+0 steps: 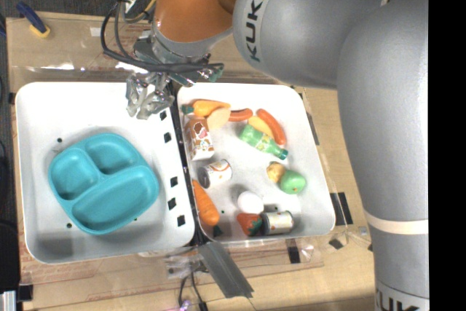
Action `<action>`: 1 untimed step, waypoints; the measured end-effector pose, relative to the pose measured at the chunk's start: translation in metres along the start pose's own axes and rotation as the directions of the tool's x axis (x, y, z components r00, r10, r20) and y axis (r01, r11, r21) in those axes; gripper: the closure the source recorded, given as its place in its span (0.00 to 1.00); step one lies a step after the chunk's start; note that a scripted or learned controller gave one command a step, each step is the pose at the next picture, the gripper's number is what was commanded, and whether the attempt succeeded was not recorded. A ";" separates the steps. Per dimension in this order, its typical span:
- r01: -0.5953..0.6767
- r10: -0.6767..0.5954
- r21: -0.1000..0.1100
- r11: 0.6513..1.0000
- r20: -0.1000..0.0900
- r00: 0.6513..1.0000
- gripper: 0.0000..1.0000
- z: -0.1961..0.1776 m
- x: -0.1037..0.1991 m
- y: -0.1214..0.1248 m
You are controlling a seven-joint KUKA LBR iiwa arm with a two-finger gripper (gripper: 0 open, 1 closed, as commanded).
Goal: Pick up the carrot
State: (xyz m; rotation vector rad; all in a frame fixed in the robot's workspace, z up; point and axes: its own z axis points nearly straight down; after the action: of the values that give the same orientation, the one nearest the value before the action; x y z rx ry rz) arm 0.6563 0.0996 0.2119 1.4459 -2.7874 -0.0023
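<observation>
I'm seeing the carrot [205, 206] lying at the right bin's [317, 178] lower left, against the divider: a smooth orange taper, glossy like plastic. The hand [149, 100] is hovering over the left bin's [36, 127] upper right corner; I cannot tell its state. A teal sectioned plate [103, 181] is sitting there. The bench [65, 40] is looking like pale wood.

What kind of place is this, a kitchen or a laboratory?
Most likely a robot lab bench, not a kitchen: a KUKA arm reaches over two white bins, one with a teal divided plate, the other with toy food such as a carrot.
</observation>
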 end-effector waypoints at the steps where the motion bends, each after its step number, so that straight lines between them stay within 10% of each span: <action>1: -0.114 0.114 0.004 0.993 0.007 0.993 1.00 -0.042 -0.042 0.055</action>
State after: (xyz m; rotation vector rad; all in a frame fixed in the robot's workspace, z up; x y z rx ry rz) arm 0.6357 0.1655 0.2544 1.2872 -2.8730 -0.0002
